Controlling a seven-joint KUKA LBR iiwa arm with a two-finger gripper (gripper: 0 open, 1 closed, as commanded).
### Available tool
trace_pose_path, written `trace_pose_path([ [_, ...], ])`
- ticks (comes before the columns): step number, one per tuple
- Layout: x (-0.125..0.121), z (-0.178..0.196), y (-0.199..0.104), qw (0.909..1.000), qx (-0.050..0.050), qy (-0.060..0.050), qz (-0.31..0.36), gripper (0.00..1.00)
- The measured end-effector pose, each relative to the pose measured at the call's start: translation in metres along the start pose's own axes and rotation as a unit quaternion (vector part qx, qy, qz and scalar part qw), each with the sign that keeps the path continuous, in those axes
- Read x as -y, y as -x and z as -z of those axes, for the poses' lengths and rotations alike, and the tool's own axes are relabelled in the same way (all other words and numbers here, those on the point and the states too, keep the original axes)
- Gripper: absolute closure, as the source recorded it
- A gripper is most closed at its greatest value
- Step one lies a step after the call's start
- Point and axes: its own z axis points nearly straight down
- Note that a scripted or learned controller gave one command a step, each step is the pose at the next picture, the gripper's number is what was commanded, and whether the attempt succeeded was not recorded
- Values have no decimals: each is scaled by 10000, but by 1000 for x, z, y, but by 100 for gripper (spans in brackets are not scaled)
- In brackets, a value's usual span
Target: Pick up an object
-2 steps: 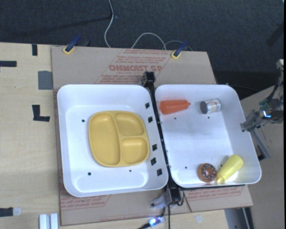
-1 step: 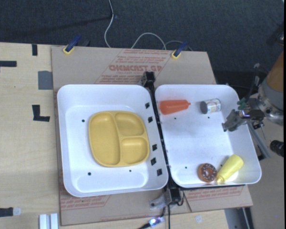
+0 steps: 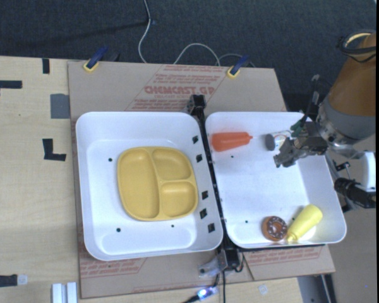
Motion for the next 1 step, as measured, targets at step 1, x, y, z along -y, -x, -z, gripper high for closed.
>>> trace_pose_path([
  [1, -7, -12, -53, 10000, 1, -6, 0, 100],
])
